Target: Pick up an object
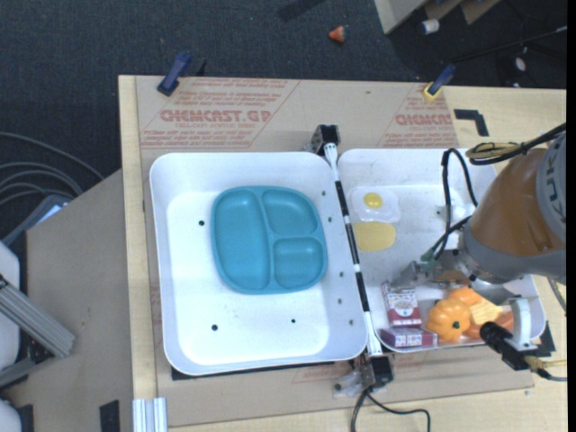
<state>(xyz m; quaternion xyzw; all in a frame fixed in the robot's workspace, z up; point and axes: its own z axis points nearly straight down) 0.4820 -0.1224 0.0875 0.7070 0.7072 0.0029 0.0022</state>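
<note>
The arm [517, 214] reaches low into the right bin [409, 165], gripper [430, 268] above a small carton [402, 311] beside an orange toy [454, 318], seemingly positioned for grasping.

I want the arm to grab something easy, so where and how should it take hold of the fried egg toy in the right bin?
Judging from the view, grip the fried egg across its white rim, coming straight down from above. It lies flat in the right bin, near the divider, apart from the yellow piece below it. Its flatness may make the pinch shallow.
</note>
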